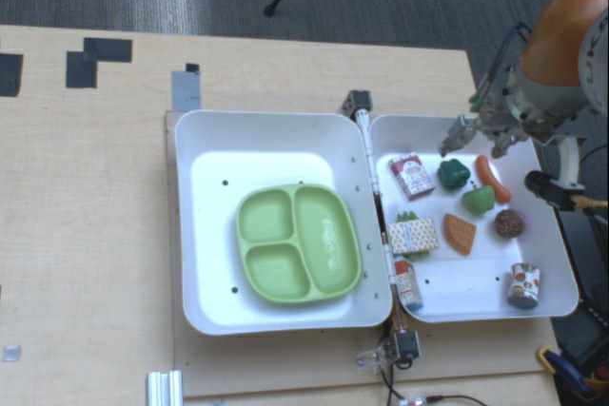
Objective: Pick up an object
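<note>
Gripper (473,134) hanging open, holding nothing, over right bin (561,295); carrot (491,178) just beside, lying diagonally, pointing upper-left to lower-right.

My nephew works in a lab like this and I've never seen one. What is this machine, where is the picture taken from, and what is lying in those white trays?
One camera looks down at a slant on a wooden bench. The grey robot arm with an orange band reaches in from the right; its hand hovers over the right shallow white bin, with nothing visibly in it. That bin holds small toy foods: a red-and-white packet, two green vegetables, an orange carrot, an orange wedge, a dark round berry, a patterned box and a small can. The left shallow white bin holds a light green three-compartment plate.
</note>
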